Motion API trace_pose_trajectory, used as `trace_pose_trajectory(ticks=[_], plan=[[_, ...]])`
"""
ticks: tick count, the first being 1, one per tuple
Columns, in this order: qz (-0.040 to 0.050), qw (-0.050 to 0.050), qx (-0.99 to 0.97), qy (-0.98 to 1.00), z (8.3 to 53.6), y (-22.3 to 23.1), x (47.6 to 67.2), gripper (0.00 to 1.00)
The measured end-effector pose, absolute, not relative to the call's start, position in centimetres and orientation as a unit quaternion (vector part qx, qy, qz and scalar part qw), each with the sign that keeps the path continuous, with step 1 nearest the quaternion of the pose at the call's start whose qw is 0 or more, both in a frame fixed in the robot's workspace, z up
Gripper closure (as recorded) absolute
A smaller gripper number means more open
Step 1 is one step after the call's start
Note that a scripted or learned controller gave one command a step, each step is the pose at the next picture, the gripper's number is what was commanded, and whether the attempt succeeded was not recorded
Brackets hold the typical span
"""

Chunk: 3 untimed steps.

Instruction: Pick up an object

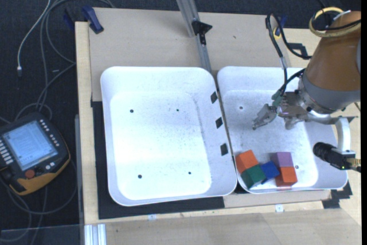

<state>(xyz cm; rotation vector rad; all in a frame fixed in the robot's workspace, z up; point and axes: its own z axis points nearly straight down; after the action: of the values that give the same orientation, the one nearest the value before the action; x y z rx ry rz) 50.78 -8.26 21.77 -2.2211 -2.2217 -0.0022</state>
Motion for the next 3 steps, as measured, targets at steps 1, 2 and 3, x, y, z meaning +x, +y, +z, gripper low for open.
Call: trace_pose_trajectory(ticks=[1,2,3], plan=[[-0.0008,-0.005,-0.709,-0.706,26.1,-16.7,55.7,0.00],[-0.0047,-0.008,-0.706,-0.708,12.0,-17.9,61.4,0.00],[-0.0074,-0.010,-0.706,-0.708,11.1,-19.3,61.0,0.00]])
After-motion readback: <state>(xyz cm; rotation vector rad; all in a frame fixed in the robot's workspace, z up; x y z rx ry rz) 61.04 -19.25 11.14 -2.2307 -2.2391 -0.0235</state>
